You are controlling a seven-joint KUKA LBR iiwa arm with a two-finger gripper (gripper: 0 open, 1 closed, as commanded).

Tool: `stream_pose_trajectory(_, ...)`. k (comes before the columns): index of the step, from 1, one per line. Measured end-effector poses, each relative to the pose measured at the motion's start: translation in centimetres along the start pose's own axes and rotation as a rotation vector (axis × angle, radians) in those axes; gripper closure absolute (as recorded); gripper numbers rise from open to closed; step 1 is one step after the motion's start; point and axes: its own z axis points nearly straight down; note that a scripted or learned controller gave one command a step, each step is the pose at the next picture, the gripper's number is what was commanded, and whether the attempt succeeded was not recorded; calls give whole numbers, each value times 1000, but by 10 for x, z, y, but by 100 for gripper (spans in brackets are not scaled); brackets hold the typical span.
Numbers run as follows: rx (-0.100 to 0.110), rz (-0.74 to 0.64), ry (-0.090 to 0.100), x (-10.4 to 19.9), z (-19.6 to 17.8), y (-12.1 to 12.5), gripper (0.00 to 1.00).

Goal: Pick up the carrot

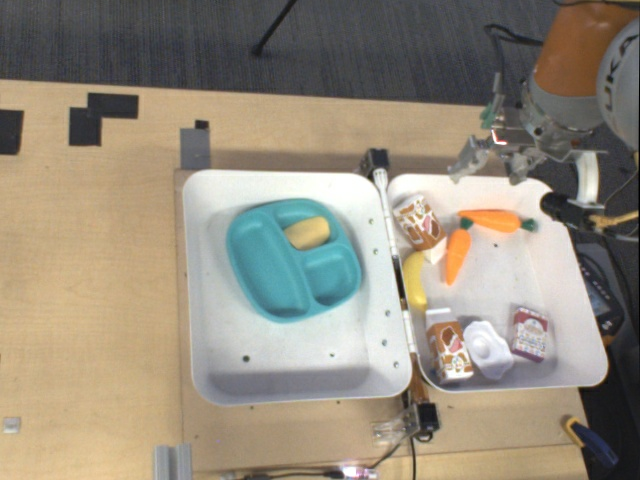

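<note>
Two carrots lie in the right bin point(575, 298). The longer carrot point(490, 221) lies crosswise near the bin's far side, its green end pointing right. A shorter carrot point(456, 254) lies at a slant just below its left end. My gripper point(492, 164) hangs over the far rim of the right bin, a little beyond the longer carrot. Its fingers point(464, 164) are spread apart with nothing between them, so it is open.
The right bin also holds a banana point(413, 280) along its left wall, a small carton point(419, 222) at the far left, and a carton point(451, 349), a white cup point(486, 348) and a pouch point(529, 332) at the near side. The left bin point(210, 298) bears a teal tray point(290, 260) with a bread roll point(307, 232).
</note>
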Motion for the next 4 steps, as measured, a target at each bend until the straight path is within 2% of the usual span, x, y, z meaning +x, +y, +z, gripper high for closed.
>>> stream_pose_trajectory(1, 10, -67, 1, -2, 129, -56, 0)
stream_pose_trajectory(2, -1, 36, 1, -1, 149, -86, 0)
stream_pose_trajectory(3, -9, 30, 0, -1, 136, -83, 100)
stream_pose_trajectory(4, 9, -44, 4, 83, 47, -32, 100)
